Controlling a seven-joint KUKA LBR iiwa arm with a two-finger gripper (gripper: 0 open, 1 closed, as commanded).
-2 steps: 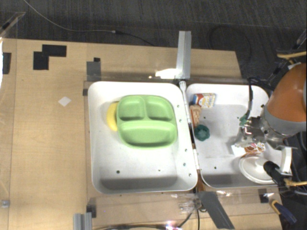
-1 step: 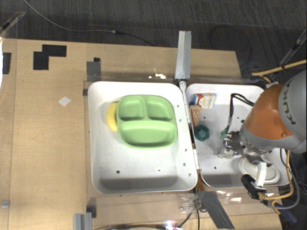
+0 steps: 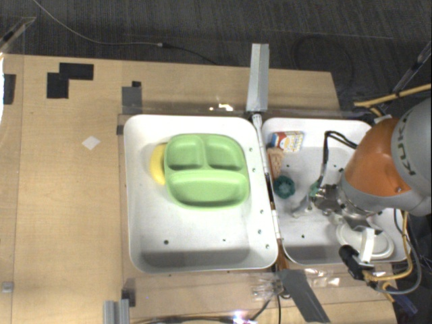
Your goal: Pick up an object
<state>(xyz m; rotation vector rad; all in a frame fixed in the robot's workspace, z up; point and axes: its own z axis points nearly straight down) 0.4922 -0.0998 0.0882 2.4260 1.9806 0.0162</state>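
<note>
Wooden bench (image 3: 61, 201) holds your two white bins. Your left bin (image 3: 202, 248) has a green tray (image 3: 204, 169) lying over a yellow thing (image 3: 156, 165). Your right bin (image 3: 304, 245) has a teal toy (image 3: 283, 187), a small packet (image 3: 286, 141) and your pincer (image 3: 317, 198). You cannot tell its grip.

A light wooden bench (image 3: 67, 201) spreads out well to the left of the gripper, with black tape patches (image 3: 67, 78) stuck near its far left corner. Beyond the bench, above the gripper, lies dark carpet (image 3: 202, 12), and a thin cable (image 3: 101, 41) trails across it.
</note>
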